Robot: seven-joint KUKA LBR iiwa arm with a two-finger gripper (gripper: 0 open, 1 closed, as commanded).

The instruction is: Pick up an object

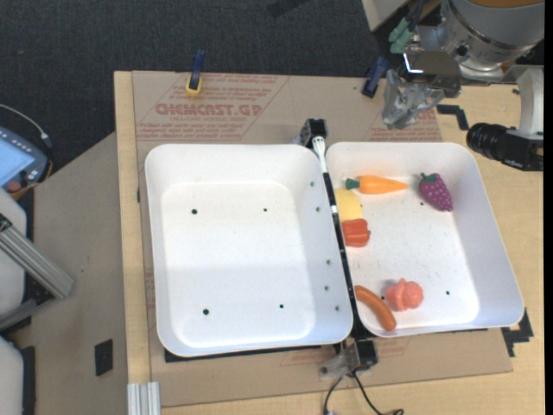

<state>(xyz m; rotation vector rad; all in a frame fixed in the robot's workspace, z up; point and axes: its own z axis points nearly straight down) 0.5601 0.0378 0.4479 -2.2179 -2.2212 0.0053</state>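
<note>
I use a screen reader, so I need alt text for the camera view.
The gripper hangs above the bench behind the right bin, which holds a toy carrot, purple grapes, a yellow piece, a red pepper, a sausage and a pink toy. The left bin sits alongside.

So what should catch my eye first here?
Probably the bright toy food in the right bin: a carrot and purple grapes near its far side, a sausage and a pink piece at its near edge. Above the bin's far rim hangs the robot's gripper.
</note>
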